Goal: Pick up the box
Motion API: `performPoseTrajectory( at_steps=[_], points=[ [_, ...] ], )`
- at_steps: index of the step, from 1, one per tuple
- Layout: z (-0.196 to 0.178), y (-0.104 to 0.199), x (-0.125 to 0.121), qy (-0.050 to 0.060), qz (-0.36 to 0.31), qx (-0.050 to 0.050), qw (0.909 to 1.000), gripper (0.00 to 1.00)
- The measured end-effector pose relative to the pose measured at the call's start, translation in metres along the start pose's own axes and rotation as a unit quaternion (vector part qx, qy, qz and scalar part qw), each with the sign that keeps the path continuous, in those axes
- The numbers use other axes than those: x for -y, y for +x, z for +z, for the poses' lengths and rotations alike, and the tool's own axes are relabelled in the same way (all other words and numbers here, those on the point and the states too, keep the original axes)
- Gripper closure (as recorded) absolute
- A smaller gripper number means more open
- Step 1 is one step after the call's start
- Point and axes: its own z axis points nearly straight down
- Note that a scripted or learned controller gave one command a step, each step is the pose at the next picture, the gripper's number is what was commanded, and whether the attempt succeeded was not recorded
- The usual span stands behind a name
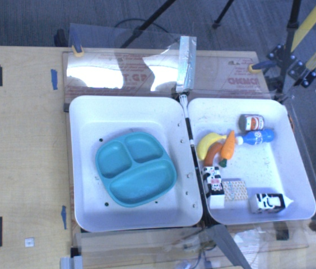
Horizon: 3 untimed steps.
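The box (234, 190) lies flat in the right bin (298, 150), near its front wall and toward the divider between the two bins. I take it to be the speckled, low carton. I cannot tell whether my pincer is apart or together. A black-and-white carton (213, 179) touches or nearly touches the box on the divider side, and a second black-and-white carton (270, 202) sits just beside it toward the outer wall. The banana (209, 144) and carrot (228, 145) lie farther back, apart from the box. The can (251, 122) and blue bottle (258, 137) are well apart from it. The blue divided plate (136, 168) in the left bin (85, 150) plays no part. For a clean grasp I should descend vertically over the centre of the box. I should span its narrower dimension, along the axis that avoids both cartons. I should enter with the pincer spread wide and close only when fully down. Risks: the box is low, so a shallow descent may slip off its top. An off-centre approach may instead clamp the neighbouring carton.
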Motion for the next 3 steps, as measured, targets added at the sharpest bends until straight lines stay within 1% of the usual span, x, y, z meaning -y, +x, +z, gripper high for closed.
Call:
performPoseTrajectory(
  at_steps=[1,2,3],
  points=[
    [0.000,0.000,0.000,0.000,0.000,0.000,1.0000,0.00],
    [-0.011,-0.001,-0.001,-0.002,0.000,0.002,1.0000,1.00],
    [-0.001,0.023,0.015,0.015,-0.010,-0.009,0.9998,1.00]
  ],
)
